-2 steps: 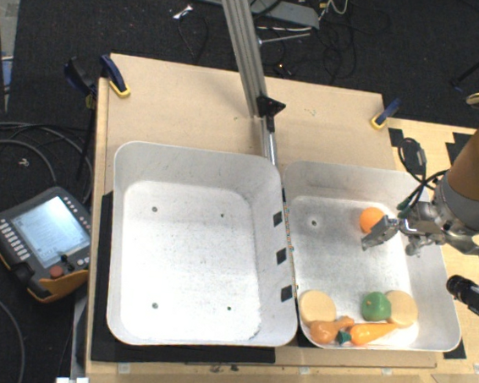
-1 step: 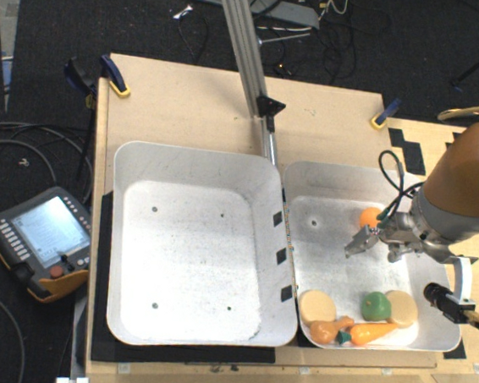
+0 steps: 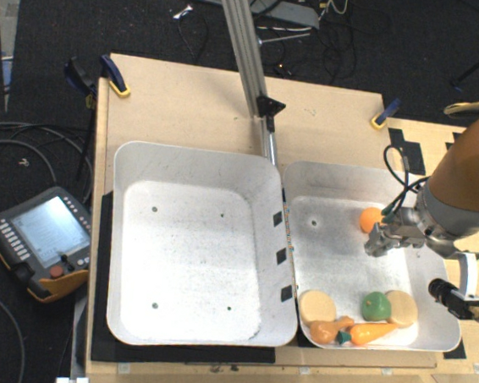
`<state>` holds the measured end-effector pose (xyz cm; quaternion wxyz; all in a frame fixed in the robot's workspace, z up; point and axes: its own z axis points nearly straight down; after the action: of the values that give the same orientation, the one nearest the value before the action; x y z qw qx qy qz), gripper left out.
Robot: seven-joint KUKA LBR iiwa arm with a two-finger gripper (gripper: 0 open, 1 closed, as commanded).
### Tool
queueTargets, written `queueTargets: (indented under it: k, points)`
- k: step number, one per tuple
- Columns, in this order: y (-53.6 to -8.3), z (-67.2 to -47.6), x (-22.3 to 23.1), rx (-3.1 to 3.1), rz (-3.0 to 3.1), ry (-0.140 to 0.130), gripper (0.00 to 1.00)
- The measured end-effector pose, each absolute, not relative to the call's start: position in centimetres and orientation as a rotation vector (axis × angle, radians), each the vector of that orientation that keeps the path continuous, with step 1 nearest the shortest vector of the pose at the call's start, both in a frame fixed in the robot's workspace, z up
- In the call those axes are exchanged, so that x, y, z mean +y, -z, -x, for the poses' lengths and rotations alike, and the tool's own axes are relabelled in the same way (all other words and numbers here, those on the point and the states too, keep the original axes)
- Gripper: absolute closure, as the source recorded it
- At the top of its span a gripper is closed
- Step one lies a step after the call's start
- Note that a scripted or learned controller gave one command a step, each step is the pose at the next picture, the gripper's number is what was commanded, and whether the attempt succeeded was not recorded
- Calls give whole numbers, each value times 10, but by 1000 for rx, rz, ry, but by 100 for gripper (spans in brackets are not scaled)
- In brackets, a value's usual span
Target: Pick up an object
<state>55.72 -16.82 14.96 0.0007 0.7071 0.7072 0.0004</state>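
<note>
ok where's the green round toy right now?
The green round toy lies in the right-hand white bin, near its front edge, between a pale tan disc and an orange carrot-shaped toy.

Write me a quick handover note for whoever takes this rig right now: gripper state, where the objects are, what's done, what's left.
Gripper: low in the right bin, beside the orange ball; nothing visibly held.
Objects: all in the right bin. Orange ball mid-bin at the gripper. Along the front edge: tan disc, green piece, second tan disc, carrot, small orange piece.
Done: arm positioned in the bin.
Left: grasp an object, probably the ball, and lift it.
</note>
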Motion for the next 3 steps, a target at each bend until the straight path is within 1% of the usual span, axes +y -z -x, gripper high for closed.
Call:
queueTargets:
  k: [1, 3]
  points:
    - [-213, -558, -171, 2219, -2214, -5, 100]
    - [-302, -562, -166, 2221, -2213, -4, 100]
